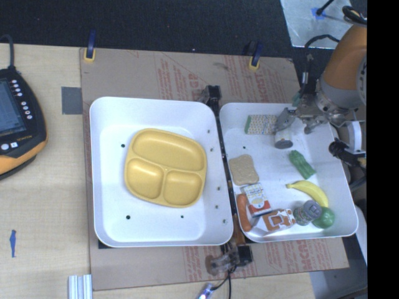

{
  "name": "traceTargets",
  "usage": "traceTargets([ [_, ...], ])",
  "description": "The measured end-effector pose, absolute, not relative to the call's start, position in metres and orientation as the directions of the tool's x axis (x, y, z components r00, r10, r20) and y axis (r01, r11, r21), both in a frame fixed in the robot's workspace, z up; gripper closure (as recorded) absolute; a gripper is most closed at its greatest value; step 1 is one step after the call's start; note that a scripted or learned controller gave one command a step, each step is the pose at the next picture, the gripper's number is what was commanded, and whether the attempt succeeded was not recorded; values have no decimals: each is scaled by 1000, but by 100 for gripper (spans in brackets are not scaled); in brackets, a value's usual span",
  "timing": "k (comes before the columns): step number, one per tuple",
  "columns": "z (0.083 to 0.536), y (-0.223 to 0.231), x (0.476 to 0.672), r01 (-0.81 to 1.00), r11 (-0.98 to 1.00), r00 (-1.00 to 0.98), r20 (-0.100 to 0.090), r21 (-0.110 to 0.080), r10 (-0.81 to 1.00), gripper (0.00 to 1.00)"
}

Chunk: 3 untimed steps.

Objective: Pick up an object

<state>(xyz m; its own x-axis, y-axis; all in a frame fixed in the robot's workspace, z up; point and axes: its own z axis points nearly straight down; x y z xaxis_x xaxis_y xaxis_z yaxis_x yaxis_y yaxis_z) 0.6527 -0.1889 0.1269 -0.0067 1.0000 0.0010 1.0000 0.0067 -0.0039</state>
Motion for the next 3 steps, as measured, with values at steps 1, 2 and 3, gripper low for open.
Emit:
traceTargets([
  [1, 114, -169, 655, 1000, 5, -5, 0, -5, 1000, 0],
  [2, 129, -171, 657, 1000, 7, -7, -1, 0, 1000, 100],
  [3, 125, -170, 655, 1000, 7, -7, 1, -7, 1000, 0],
])
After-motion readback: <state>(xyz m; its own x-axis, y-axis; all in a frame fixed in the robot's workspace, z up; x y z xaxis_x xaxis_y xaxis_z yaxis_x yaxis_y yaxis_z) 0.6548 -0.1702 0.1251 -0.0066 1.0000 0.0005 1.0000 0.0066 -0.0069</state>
